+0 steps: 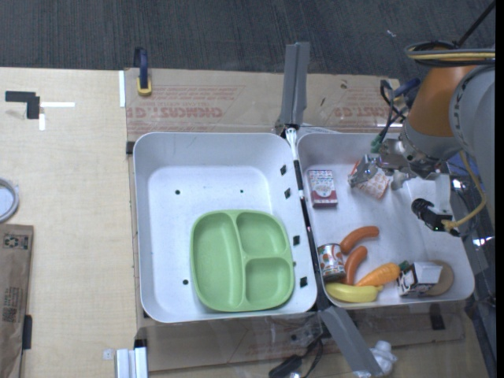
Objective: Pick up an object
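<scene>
Along the right bin's (465, 286) near edge lie a banana (352, 292), carrot (378, 275) and two sausages (360, 237), unreached by the arm, while farther back the gripper (376, 172) appears clamped on a crumpled packet (370, 178), seemingly mid-pick there.

floor: dark grey ribbed carpet (197, 14) running behind bench
bench: pale wooden benchtop (63, 172) lying under brown printed cardboard sheet (205, 105)
light: falling evenly
</scene>
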Robot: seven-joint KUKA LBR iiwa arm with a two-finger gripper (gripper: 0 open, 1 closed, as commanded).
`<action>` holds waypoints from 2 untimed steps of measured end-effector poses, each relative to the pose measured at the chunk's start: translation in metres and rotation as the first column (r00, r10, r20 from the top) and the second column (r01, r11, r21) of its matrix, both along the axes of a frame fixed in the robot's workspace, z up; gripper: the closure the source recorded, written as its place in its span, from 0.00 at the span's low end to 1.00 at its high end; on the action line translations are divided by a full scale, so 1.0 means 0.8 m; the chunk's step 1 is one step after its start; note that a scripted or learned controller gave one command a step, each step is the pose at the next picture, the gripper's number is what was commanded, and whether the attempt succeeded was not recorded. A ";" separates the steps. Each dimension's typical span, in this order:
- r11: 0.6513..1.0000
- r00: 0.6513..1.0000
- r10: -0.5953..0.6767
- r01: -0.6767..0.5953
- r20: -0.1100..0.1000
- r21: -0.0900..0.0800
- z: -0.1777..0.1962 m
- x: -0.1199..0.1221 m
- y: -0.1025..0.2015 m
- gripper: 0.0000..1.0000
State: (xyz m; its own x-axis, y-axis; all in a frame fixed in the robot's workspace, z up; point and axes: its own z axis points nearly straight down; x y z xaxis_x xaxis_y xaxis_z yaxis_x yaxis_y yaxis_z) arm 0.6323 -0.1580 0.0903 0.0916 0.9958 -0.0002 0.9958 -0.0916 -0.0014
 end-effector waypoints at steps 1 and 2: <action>1.000 1.000 0.000 0.000 -0.015 0.001 0.007 -0.004 -0.002 1.00; 0.995 0.995 -0.097 0.097 -0.001 -0.002 0.154 -0.002 0.020 1.00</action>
State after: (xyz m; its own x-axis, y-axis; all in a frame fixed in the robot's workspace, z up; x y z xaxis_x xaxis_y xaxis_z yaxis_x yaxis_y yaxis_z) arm 0.6310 -0.1419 0.2134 0.1876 0.9822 -0.0019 0.9822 -0.1876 -0.0021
